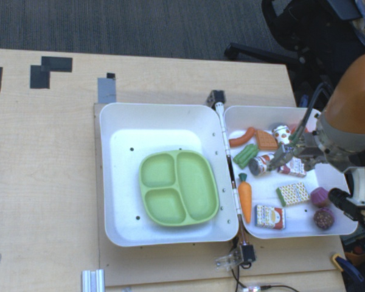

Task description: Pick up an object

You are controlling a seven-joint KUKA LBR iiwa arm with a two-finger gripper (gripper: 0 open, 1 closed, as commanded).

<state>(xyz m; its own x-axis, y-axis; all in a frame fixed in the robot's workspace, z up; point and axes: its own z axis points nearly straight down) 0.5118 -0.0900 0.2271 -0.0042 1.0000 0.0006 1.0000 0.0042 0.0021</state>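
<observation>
Gripper [288, 155] sits low over the upper middle of the right bin [304, 233], reaching in from the right under the arm's orange band [356, 102]. Cannot tell how the gripper is set or whether it has hold of anything; the wrist and cables block the tips. Directly beside it, on its left: a small bottle-like item with a red label [263, 163], touching or nearly so. Green vegetable [246, 155] lies just left of that, with a sausage [242, 137] and an orange cracker-like piece [266, 140] above. Carrot [245, 201] lies along the bin's left wall. Lower half holds a green-and-yellow box [292, 193], a red-and-white carton [270, 216], a purple piece [320, 196] and a dark red berry [323, 219]. Left bin [109, 181] holds a green divided plate [178, 188], lying flat
</observation>
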